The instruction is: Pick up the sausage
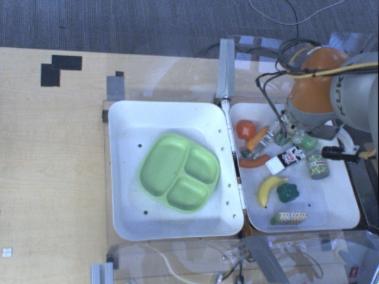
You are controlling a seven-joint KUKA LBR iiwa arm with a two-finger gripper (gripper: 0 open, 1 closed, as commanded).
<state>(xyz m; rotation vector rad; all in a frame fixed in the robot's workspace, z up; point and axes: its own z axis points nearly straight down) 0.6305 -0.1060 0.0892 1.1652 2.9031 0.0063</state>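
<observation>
I see the sausage (256, 161) lying in the right bin (349, 218), near its left wall, with the jaws (273, 138) just above it among the carrot (257, 138) and tomato (246, 129). I cannot tell how wide they stand. I fear they catch the carrot instead, because it lies so close.

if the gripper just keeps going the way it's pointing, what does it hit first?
Most likely the sausage: the gripper points down-left over the right bin, and the sausage lies just beyond its tip. The carrot sits close beside; depth is unclear.

Bright, even overhead light, soft shadows, mild glare on white bins (177, 114), slightly soft focus.
</observation>
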